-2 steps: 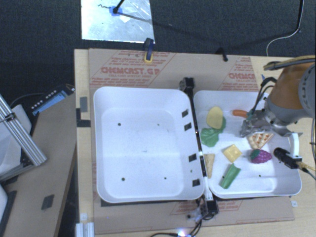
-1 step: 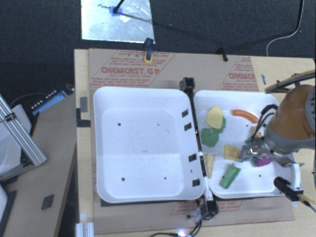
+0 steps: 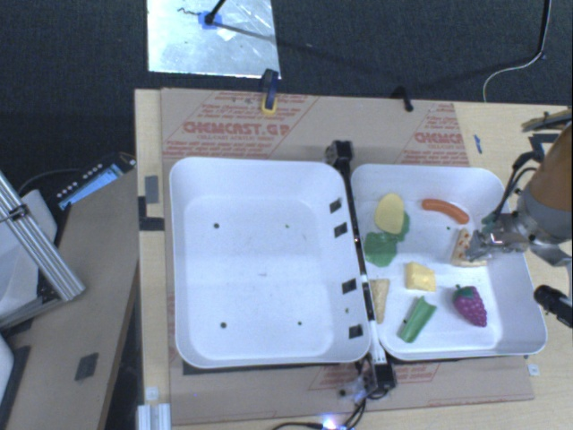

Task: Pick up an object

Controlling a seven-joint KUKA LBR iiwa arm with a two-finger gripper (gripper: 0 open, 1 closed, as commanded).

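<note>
Nearest me, along the lower edge of the right bin point(image 3: 519, 334), there's a purple grape bunch point(image 3: 470, 305) and a green wedge-shaped piece point(image 3: 416, 319), with a pale triangular bit point(image 3: 380, 296) tucked against the divider. A step further up sits a yellow block point(image 3: 420, 277), then a green leafy thing point(image 3: 381, 247) with a yellow lemon-ish piece point(image 3: 389, 213) just above it, touching or overlapping. All the toys are loosely scattered in this one bin, probably so the arm has plenty to choose from.

Over at the right-middle of the frame the gripper point(image 3: 491, 240) is down low, right at a tan pizza-slice-looking piece point(image 3: 463, 248). That looks like the pick target, since the tool is on top of it rather than hovering anywhere else. Honestly can't tell whether the tool is spread or pinched, it's too small and blurry there, so I won't call it a grasp.

Just beyond that is an orange sausage point(image 3: 445, 209) near the upper wall. The left bin point(image 3: 192, 182) sits alongside.
</note>
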